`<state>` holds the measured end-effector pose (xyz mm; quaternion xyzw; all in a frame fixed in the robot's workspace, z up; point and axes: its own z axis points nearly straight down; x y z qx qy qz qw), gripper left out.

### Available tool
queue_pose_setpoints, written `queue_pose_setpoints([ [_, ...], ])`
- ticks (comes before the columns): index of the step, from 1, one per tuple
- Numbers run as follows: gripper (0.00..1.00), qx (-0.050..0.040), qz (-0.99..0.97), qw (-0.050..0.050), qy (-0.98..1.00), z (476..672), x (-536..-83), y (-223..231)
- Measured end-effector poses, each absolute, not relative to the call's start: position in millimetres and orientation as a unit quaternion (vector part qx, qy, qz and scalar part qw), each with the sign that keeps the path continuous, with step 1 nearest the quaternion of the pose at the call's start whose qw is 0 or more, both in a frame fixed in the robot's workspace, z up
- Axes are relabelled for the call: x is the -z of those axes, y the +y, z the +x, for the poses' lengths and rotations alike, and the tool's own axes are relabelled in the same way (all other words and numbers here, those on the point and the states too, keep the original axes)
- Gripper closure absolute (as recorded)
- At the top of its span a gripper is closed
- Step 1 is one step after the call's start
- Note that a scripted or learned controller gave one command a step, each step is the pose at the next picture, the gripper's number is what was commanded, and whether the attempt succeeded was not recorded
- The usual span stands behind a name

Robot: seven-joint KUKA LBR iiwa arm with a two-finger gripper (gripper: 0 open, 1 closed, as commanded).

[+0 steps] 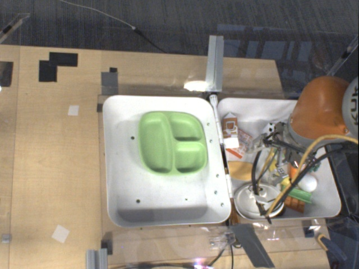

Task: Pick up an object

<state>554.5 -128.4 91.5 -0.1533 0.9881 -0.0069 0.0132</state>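
The arm's tool (279, 170), its grip state impossible to tell, hangs low over the cluttered right bin (336, 206) at the counter's right edge, the pick apparently not yet done, while a green divided tray (171, 142) fills the left bin (120, 203).

The arm (325, 108) is seen entering from the right — its orange band uppermost, the grey wrist angled down and leftward. Black and yellow cables are looped beside the wrist. The gripper (275, 150) is lowered — largely masked by those cables.
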Motion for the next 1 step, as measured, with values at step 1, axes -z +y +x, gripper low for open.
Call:
queue_pose_setpoints([
  [1, 0.00, 0.0126, -0.211, 0.016, 0.977, 556.4, -93.7, -112.5],
])
